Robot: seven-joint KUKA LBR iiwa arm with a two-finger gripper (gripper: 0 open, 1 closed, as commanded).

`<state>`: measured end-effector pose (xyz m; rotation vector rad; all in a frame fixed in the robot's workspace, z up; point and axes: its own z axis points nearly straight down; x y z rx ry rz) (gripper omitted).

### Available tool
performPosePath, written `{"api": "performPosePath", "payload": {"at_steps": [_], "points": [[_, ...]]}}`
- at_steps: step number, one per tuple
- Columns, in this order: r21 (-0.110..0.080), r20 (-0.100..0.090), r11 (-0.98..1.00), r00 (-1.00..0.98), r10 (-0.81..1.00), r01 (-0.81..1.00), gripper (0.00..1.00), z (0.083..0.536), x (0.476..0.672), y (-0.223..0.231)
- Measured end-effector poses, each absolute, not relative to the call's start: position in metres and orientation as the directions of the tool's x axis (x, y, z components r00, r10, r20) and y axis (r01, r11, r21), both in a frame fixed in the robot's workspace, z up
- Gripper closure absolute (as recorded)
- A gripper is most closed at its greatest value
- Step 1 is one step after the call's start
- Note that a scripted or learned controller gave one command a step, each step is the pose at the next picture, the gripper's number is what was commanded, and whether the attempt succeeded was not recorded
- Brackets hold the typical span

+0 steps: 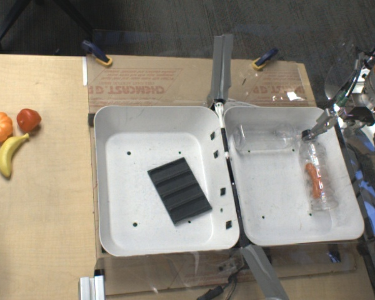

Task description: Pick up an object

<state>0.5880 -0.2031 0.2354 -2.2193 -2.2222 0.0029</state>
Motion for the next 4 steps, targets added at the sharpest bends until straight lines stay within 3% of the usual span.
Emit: {"api": "performPosePath", "payload": {"at_steps": [1, 2, 3, 4], "points": [[0.003, 0.009, 0.106, -0.106, 0.994, 0.994, 0.0, 0.092, 0.597, -0.214], [-0.001, 0.0, 0.12, -0.12, 0.993, 0.993, 0.0, 0.092, 0.561, -0.205], [0.001, -0.003, 0.115, -0.115, 0.993, 0.993, 1.0, 0.101, 0.561, -0.208], [-0.005, -0.001, 0.106, -0.106, 0.994, 0.994, 1.0, 0.168, 0.591, -0.121]]}}
